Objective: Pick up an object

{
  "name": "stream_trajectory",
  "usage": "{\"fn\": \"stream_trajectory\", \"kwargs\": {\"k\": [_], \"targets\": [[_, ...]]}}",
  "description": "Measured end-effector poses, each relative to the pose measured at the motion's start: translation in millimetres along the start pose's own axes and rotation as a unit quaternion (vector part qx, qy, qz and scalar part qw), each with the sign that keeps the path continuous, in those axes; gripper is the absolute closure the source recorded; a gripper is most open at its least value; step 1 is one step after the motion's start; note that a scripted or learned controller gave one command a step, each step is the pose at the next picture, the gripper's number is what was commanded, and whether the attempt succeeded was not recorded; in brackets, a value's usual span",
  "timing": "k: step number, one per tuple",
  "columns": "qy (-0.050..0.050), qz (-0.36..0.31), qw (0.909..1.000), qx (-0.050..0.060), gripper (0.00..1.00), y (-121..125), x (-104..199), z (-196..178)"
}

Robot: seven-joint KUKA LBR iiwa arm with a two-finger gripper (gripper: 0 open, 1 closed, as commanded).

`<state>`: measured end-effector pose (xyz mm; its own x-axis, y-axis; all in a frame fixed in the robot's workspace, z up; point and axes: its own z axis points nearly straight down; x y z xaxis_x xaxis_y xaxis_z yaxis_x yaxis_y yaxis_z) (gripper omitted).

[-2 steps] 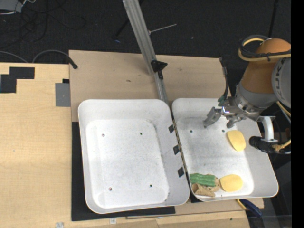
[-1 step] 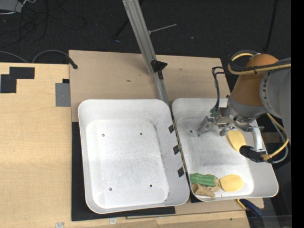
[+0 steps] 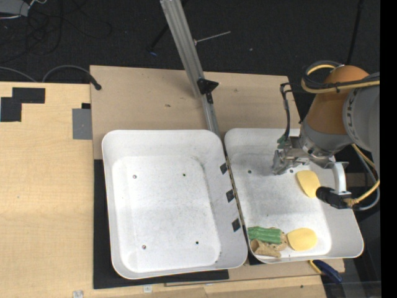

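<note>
Plywood worktop (image 3: 149, 98) bearing two shallow white speckled bins with rounded corners. The left bin (image 3: 164, 200) adjoins the right bin (image 3: 273, 197), black clips along their shared edge. A ribbed aluminium rail (image 3: 186, 54) slants above. The grey arm (image 3: 338, 113) hangs over the right bin; whether its jaws are open cannot be told. Smooth yellow oval (image 3: 307, 183) just beside the gripper (image 3: 286, 160); yellow disc (image 3: 302, 239), knobbly green piece (image 3: 265, 234) and tan scrap (image 3: 268, 248) clustered at the near rim.

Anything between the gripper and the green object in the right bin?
Camera view: only bare white bin floor between gripper and bumpy green object.
</note>
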<state>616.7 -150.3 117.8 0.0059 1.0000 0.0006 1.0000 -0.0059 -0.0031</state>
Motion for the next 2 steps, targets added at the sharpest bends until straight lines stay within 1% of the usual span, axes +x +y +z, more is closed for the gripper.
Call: {"fn": "stream_trajectory", "kwargs": {"k": [1,2], "targets": [[0.000,0.000,1.0000,-0.002,1.00,-4.8,1.7,-44.1],[-0.001,-0.003,1.0000,-0.003,1.00,-4.1,0.5,-97.2]]}}
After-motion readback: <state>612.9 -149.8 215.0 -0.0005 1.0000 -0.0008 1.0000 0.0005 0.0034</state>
